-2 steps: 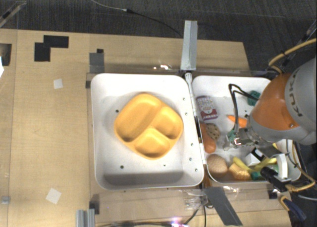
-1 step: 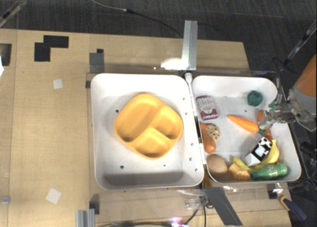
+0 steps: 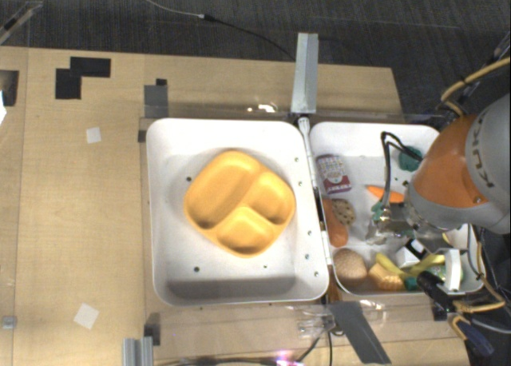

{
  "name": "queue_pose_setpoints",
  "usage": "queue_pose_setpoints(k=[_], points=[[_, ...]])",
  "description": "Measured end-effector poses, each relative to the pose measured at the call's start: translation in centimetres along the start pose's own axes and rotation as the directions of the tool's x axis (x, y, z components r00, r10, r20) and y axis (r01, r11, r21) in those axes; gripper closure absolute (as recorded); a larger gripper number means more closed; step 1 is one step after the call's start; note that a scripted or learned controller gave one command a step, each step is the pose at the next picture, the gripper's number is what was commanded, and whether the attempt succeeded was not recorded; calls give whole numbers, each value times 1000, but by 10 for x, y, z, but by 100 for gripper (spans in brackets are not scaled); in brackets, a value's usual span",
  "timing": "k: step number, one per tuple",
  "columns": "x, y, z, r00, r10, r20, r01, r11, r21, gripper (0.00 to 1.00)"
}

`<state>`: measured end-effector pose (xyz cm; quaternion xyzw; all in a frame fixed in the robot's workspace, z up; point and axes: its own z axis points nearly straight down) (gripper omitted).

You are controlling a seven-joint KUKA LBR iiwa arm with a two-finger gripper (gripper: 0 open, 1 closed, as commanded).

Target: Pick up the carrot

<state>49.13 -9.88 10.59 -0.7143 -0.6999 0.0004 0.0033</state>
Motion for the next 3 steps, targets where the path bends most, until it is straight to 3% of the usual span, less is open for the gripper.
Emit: queue_pose_setpoints(k=[1, 2, 3], points=[[-32, -2, -101, 982, 186, 3, -186, 982, -16, 100], [22, 0, -77, 976, 217, 1, -217, 976, -6, 100], [-43, 26, -165, 952, 305, 2, -305, 952, -15, 100]])
